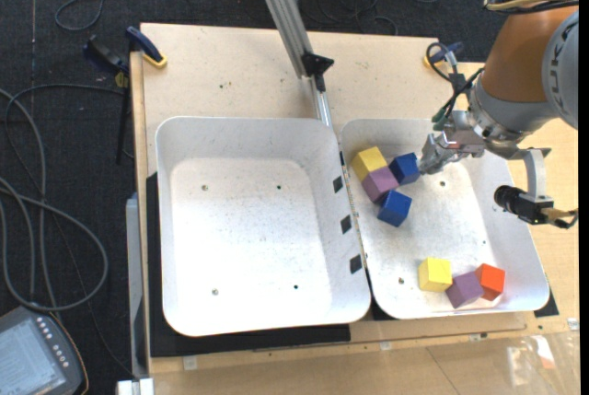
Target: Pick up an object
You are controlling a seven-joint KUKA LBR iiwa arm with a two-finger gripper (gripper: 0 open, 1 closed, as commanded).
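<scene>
Two-finger gripper point(431, 157) low in the right bin, touching a blue block.
How wide its fingers stand cannot be told. The small blue cube point(405, 168) lies beside a yellow cube point(370, 160), purple cube point(378, 183) and second blue cube point(395, 207) in the shallow white right bin point(515, 241).

Gripper point(431, 157) low in right bin point(515, 241), beside blue cube point(404, 168). Yellow cube point(370, 160), purple cube point(378, 183), second blue cube point(395, 207) clustered adjacent. Left bin point(175, 200) alongside.
</scene>
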